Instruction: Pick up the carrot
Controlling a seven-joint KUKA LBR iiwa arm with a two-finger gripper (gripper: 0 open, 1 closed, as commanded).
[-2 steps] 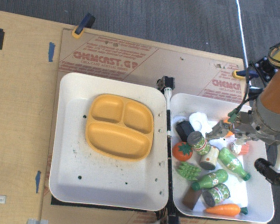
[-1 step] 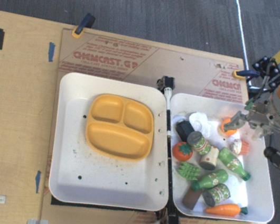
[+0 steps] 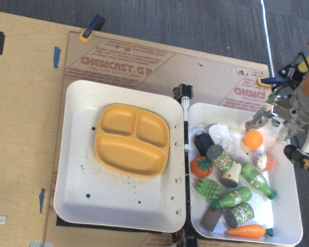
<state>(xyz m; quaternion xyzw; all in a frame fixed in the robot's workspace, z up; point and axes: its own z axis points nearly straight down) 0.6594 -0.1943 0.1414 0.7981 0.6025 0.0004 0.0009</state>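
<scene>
At the right bin's (image 3: 296,225) near edge lies the carrot (image 3: 247,230), well apart from the gripper (image 3: 275,119) above the far rim, fingers spread, holding nothing.

The wooden bench (image 3: 3,141) bears a cardboard sheet (image 3: 152,66) with two white bins (image 3: 65,193) side by side.

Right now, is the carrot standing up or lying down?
Lying down. The carrot rests flat along the right bin's near edge.
</scene>
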